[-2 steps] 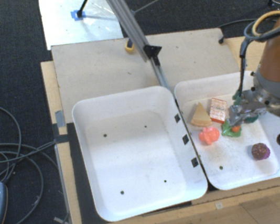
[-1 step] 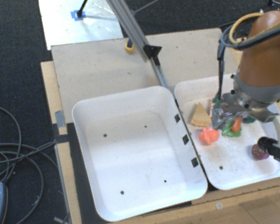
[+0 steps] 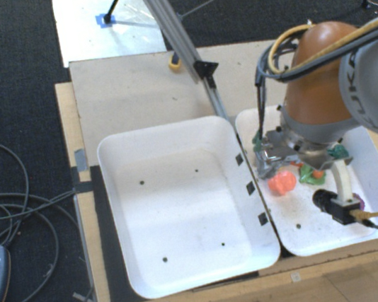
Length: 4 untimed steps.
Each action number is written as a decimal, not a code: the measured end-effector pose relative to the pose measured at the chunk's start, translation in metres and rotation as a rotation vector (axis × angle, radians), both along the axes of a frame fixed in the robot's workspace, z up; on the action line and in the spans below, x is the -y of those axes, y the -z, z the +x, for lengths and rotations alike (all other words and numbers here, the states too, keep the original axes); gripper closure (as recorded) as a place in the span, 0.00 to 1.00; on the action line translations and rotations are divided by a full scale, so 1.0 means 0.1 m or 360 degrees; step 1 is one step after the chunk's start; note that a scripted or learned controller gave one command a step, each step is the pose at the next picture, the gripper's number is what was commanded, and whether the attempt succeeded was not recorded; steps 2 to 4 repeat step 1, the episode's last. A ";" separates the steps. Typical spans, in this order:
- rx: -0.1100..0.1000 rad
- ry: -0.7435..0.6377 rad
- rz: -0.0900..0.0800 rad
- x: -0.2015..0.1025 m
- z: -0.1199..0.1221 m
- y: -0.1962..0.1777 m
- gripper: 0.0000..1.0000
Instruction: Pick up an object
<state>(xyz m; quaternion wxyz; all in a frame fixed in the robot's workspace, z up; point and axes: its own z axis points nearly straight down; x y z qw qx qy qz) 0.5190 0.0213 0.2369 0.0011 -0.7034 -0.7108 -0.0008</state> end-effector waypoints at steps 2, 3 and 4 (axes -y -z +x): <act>0.0001 -0.0002 0.0001 -0.61 -0.08 -0.02 1.00; 0.0001 -0.0002 0.0001 -0.61 -0.08 -0.02 1.00; 0.0001 -0.0002 0.0001 -0.61 -0.08 -0.02 1.00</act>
